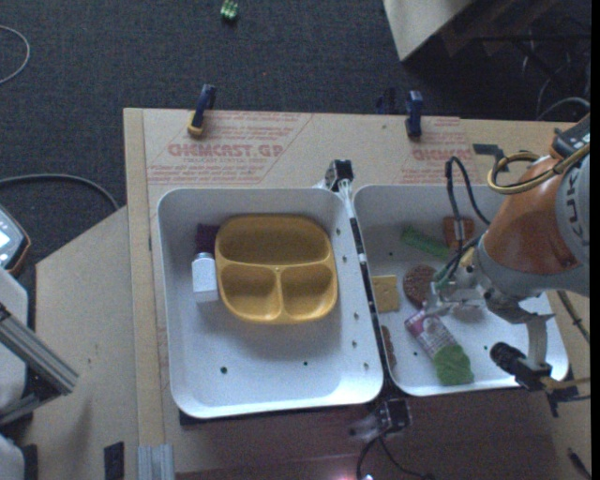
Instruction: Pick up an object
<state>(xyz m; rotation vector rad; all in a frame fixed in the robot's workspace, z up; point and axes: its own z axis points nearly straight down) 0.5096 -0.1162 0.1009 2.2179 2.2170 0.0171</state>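
A dark, speckled carpet floor (84, 66) surrounds the bench (281, 150), a pale board printed with faded red lettering along its far edge. Two blue clamps (202, 108) grip that far edge, one toward the far left corner, the other (413, 112) further right. A thin cable (56, 183) loops across the floor off the bench's left edge. A small green item (229, 10) lies on the carpet beyond the far edge. A pale cardboard box (427, 23) sits past the far right corner. Beside the bench's near left corner stands a lighter board (84, 319) with a metal rail (33, 352). The light is dim.
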